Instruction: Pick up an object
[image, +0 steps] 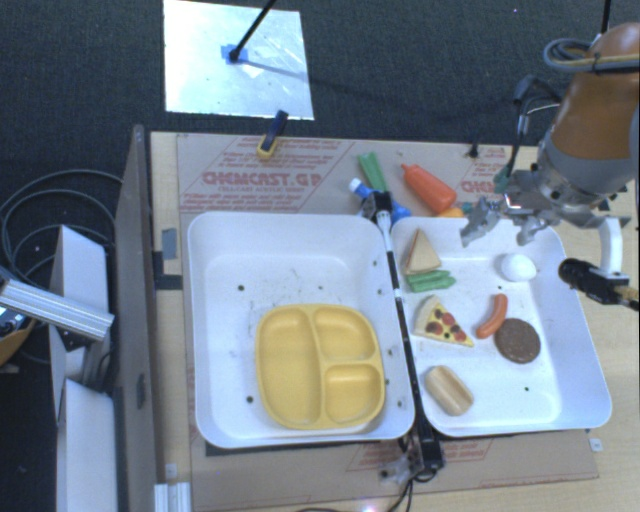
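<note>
My gripper (503, 224) hangs over the far edge of the right bin (575, 385), its two grey fingers spread apart with nothing between them. Just below it lies a white egg (517, 267). Also in this bin are a sandwich wedge (421, 251), a green bean (430, 282), a pizza slice (442, 323), a sausage (491, 315), a brown patty (518, 340) and a bread roll (448, 389). The arm's orange band (600, 100) rises at the upper right.
The left bin (230, 250) holds a yellow divided plate (320, 365). Behind the bins, on the cardboard, lie a carrot (428, 188), a green piece (373, 170) and a blue piece (375, 196). A black clamp runs along the seam between the bins.
</note>
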